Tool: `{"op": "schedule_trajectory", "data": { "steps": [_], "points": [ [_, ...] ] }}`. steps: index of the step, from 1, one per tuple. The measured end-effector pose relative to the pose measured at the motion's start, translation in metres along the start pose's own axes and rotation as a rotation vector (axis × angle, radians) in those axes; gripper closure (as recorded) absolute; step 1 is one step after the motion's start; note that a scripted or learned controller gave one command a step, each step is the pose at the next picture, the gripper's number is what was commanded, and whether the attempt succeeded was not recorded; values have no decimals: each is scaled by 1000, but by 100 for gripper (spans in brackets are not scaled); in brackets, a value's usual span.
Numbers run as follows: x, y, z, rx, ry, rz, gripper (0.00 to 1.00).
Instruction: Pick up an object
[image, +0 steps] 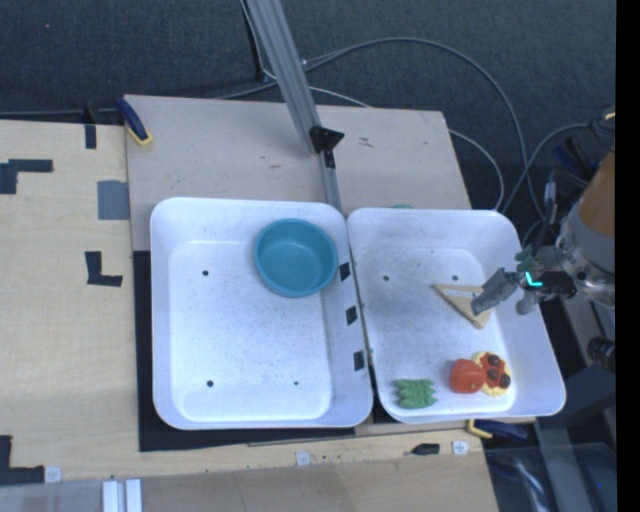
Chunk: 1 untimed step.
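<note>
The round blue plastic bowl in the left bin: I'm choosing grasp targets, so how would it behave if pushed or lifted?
The round blue plastic bowl looks thin-walled and holds nothing, so it is probably light. It sits upright on its base, so a push would more likely slide it across the left white bin than roll it. Its smooth curved rim may slip from a two-finger pinch.

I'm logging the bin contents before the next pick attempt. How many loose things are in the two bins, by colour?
Blue: 1, the bowl in the left bin.
Tan: 1, the wooden wedge in the right bin.
Green: 1, the green toy.
Red and yellow: 1, the red toy.
Total: 4.
</note>
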<state>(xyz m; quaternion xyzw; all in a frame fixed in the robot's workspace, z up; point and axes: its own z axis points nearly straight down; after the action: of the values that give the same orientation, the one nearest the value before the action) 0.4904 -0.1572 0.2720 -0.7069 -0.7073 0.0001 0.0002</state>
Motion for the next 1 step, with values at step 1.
{"op": "schedule_trajectory", "data": {
  "steps": [1],
  "points": [
    [0, 0, 0, 0, 0, 0, 0]
  ]
}}
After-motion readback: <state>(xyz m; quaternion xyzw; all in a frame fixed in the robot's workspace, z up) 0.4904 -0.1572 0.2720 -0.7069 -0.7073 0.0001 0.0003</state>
